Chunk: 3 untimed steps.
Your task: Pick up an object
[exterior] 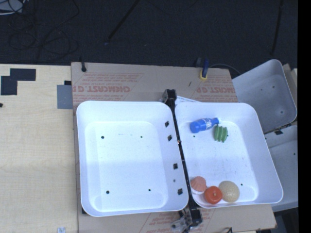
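Note:
The right bin (262, 144) holds a blue bottle (203, 124) lying on its side near the back. A small green ribbed object (221, 133) lies just to its right. At the bin's front edge three round pieces cluster together: a pale pink one (198, 183), a red tomato-like one (213, 194) and a beige one (229, 191).
The left bin (82, 144) stands beside the right one, joined by a black clip strip (176, 149). Both rest on a cardboard sheet (121, 84) on the wooden bench. A grey metal plate (265, 93) stands at the right.

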Available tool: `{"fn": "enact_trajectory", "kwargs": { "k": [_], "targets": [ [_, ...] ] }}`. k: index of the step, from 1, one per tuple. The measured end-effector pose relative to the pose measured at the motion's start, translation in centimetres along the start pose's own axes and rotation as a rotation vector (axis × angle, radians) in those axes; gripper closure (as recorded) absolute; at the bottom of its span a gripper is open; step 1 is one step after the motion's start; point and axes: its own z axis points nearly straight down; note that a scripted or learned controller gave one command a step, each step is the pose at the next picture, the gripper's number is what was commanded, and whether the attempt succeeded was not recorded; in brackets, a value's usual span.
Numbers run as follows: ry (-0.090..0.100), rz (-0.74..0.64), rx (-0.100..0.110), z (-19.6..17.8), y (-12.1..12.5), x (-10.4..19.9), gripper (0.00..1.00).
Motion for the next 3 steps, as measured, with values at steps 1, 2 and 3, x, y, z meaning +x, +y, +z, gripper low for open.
{"fn": "enact_trajectory", "kwargs": {
  "k": [1, 2, 3],
  "targets": [
    [0.000, 0.001, 0.000, 0.0, -0.6, 0.0, 1.00],
    [0.000, 0.003, 0.000, 0.0, -1.4, 0.0, 1.00],
    [0.000, 0.004, 0.000, 0.0, -2.1, -0.1, 1.00]
  ]
}}
